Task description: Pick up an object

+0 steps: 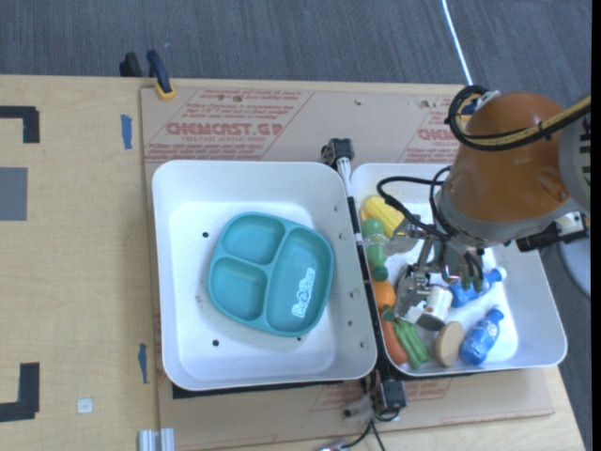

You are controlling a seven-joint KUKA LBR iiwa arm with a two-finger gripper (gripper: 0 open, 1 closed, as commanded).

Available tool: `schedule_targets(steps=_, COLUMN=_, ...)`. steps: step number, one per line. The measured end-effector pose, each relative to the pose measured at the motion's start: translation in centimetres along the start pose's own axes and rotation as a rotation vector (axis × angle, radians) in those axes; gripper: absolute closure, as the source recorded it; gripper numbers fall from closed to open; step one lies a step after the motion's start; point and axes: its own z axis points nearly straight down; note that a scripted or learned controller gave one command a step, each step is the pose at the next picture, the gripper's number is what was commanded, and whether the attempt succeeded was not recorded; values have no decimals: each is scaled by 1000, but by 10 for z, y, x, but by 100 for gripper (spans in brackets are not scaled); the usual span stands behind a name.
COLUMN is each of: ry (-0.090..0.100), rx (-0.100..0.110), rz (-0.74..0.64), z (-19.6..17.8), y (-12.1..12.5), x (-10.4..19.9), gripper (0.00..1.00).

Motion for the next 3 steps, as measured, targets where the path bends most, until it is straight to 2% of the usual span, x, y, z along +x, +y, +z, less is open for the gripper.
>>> schedule_targets(steps=3, ry=0, rx=0, rz=0, z=0, y=0, x=0, gripper=0)
